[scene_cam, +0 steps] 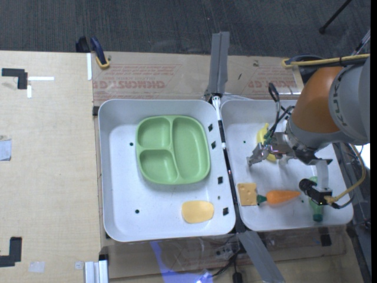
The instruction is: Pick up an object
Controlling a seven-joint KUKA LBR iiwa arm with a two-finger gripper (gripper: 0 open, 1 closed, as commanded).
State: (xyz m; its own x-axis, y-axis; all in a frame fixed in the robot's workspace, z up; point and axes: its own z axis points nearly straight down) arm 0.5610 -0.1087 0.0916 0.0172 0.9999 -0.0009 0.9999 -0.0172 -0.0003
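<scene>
Gripper (259,155) low mid-bin, perhaps touching yellow object (263,137).

Yellow object (263,135) upright, right bin (247,217)

The worktop (47,175) is pale wood, with black corner marks near its left edge. Two shallow white bins sit side by side on it, the left bin (118,217) and the right bin (235,119) touching along a shared edge fitted with black clips. Behind them lies a brown cardboard sheet (153,78) printed with red lettering, held at its left corner by a blue and yellow clamp (99,53). A grey metal bar (219,63) rises from the gap between the bins toward the dark carpeted floor (177,10). A second grey bar (262,261) slants away below the bins.
</scene>
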